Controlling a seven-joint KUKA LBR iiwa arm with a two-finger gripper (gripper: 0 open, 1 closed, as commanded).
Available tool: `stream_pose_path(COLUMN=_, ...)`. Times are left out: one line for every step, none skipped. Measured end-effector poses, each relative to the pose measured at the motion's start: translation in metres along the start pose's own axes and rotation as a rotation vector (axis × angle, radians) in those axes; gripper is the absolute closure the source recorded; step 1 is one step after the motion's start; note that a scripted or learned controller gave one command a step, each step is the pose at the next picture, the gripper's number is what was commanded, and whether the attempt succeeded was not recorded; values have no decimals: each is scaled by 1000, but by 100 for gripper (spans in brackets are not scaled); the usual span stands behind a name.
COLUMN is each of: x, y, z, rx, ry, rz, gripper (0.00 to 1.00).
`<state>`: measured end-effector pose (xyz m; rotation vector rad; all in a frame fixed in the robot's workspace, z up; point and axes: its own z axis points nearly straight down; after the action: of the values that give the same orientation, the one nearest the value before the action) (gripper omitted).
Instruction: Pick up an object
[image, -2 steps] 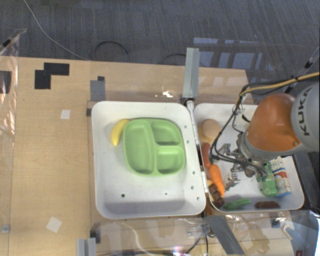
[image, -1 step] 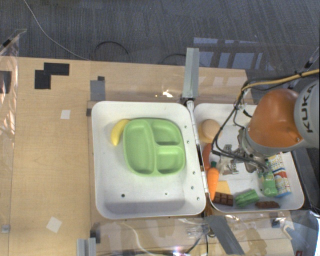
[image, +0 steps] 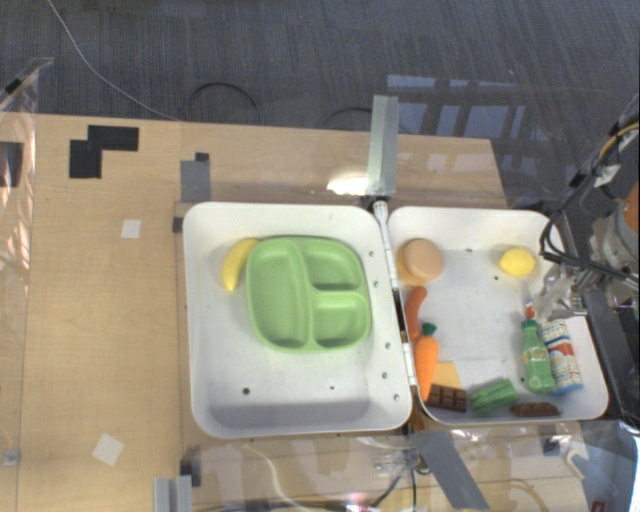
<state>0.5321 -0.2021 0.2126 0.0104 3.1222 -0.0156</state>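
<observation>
- we see the metal two-finger gripper (image: 553, 300) low over the right white plastic bin (image: 470, 330), at its right side, just above the green plastic bottle (image: 536, 356) and the white labelled tube (image: 564, 362) lying side by side there.
- we cannot tell the gripper's state; nothing shows between its tips.
- we judge those two the likely targets, being nearest.
- the green divided plastic tray (image: 305, 293) and the yellow toy banana (image: 236, 262) lie in the left white bin (image: 290, 410), well apart.

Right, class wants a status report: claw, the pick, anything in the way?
Claw over right bin's far-right side, nothing seen held. Green bottle just below it. White bottle crowding alongside.
</observation>
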Motion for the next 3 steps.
stream_pose_path(x=-25, y=-3, z=14, rx=-11, ry=6, rz=-579, gripper=100)
stream_pose_path(x=-6, y=12, z=34, rx=-16, ry=5, rz=-1045, gripper=100)
stream_pose_path(x=-95, y=6, z=-51, rx=-13, ry=-3, rz=-1489, gripper=100)
